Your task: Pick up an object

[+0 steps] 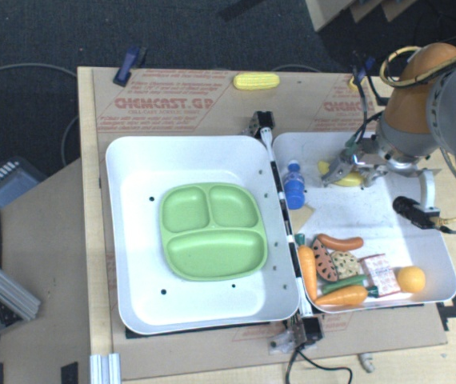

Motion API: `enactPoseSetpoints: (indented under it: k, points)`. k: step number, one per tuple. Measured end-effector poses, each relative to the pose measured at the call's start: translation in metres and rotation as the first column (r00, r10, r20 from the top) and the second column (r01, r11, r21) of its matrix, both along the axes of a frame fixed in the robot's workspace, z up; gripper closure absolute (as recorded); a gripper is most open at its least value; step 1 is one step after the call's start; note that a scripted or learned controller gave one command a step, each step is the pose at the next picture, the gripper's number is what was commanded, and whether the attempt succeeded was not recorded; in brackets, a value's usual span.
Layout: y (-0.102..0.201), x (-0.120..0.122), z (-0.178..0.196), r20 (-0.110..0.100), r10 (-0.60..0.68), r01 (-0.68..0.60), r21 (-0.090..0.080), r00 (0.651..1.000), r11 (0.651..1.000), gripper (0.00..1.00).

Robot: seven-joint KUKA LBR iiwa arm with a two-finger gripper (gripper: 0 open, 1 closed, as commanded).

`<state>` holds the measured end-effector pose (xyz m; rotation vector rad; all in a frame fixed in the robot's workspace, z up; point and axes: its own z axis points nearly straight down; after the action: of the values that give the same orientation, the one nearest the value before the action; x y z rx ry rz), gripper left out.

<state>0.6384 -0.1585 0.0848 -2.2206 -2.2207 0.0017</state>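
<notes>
End effector [348, 169] low in the right bin [440, 250], at a yellow banana-like toy [342, 179], finger state unreadable; grasp step, next calls for closing and lifting.

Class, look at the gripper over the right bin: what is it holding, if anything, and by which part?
It cannot be told. The gripper sits right at a yellow object in the right bin, but no grip shows.

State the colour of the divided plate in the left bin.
Light green, seen clearly in the camera view: the plate lies in the left bin.
</notes>
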Motion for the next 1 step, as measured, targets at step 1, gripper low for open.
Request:
enactPoseSetpoints:
  k: [1]
  points:
    - [-0.0233, -0.0323, -0.0001, 0.0, 0.0, 0.0, 0.0, 1.0, 1.0, 0.0]
